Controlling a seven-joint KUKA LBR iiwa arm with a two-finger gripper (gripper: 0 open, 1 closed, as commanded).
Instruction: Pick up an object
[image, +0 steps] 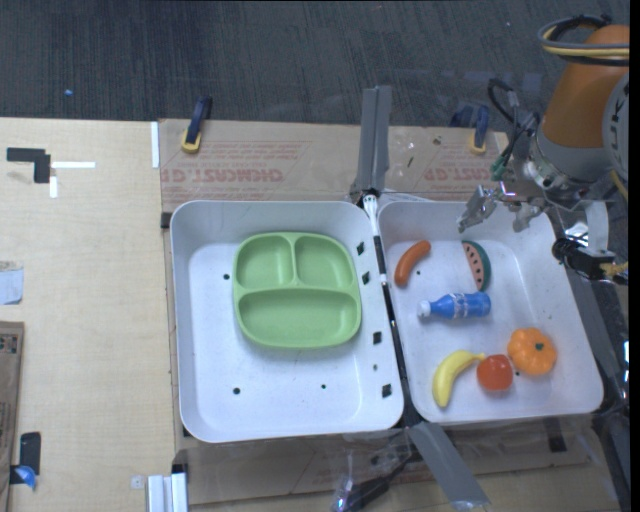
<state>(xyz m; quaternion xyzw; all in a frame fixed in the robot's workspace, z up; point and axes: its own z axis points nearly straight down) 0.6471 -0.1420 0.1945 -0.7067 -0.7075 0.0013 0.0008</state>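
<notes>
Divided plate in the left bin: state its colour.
Light green, seen in the camera view: the divided plate.

At twelve o'clock we see a dark grey carpeted floor (250, 50) beyond the bench. The light wooden benchtop (80, 300) fills the nine o'clock side, with a small black bracket (30, 162) and white tape marks (72, 168) toward ten o'clock. A brown cardboard sheet (270, 165) printed with red letters lies near the centre, and we spot a blue and yellow clamp (196, 124) at its eleven o'clock edge. The light is even and soft.
</notes>
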